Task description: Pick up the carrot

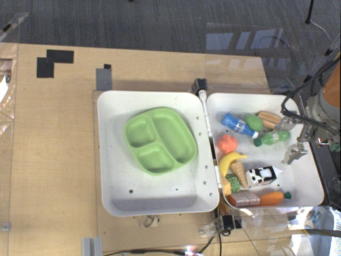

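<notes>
The carrot (272, 198) lies flat along the right bin's (314, 183) near wall, just beside a small red box (244, 199). It looks light, rigid and smooth — likely slippery — so a mid-body pinch across its width suits. The gripper (294, 140) hovers above, fingers spread, gripping nothing.

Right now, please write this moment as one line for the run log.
task: pick up carrot | carrot: front of right bin, beside red box, not held | tool: over right bin, above and apart from carrot | left bin: green plate
</notes>
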